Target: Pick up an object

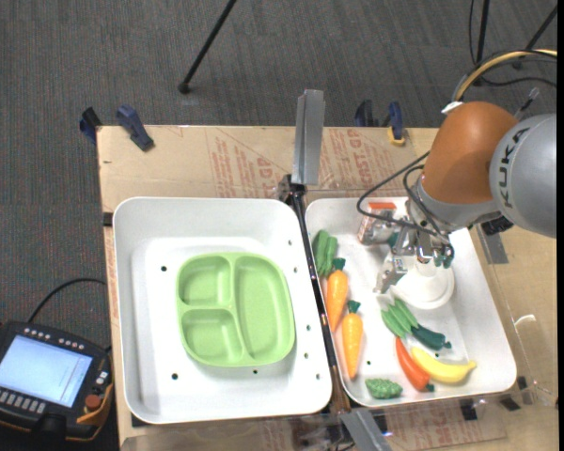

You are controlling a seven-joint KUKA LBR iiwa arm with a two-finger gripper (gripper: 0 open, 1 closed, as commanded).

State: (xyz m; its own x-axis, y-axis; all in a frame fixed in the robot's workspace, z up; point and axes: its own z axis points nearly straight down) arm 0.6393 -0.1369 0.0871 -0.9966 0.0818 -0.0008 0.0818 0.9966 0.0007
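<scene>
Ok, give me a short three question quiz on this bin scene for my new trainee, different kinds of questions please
1. True or false: the green divided plate lies in the left bin.
2. Which lies nearest the yellow banana? A) the white bowl B) the red pepper C) the broccoli piece
3. Fill in: the end effector hovers over the ___ bin.

Key: 1 true; 2 B; 3 right

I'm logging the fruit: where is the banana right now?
The banana lies in the right bin, near its front right corner, against a red-orange pepper, below the green beans.
</scene>
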